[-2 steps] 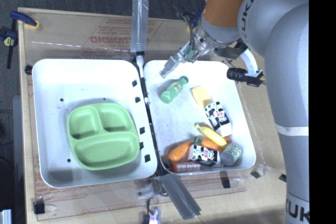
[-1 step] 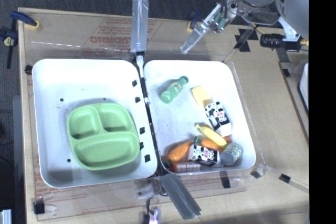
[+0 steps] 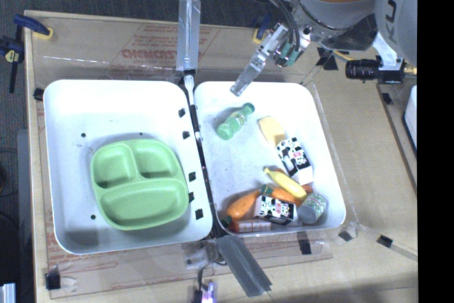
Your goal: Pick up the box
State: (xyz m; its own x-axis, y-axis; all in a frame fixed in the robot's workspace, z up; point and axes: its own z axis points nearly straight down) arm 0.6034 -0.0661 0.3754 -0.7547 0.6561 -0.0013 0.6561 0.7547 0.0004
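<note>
Clutter is heaped in the right bin [image 3: 323, 124]; the box [image 3: 293, 157] lies exposed beside a banana [image 3: 285, 182], while the gripper [image 3: 245, 80], whose opening cannot be told, is poised over the far rim, holding nothing.

The grey arm's end effector [image 3: 241, 84] hangs over the far rim of the right white bin [image 3: 328, 145], holding nothing. Below it lie a green plastic bottle [image 3: 234, 121], a yellow-topped box with a black-and-white cow pattern [image 3: 285, 146], a yellow banana [image 3: 286, 183] and an orange carrot-shaped toy [image 3: 242, 204]. The left white bin [image 3: 64, 124] holds a green divided plate [image 3: 140, 182].
</note>
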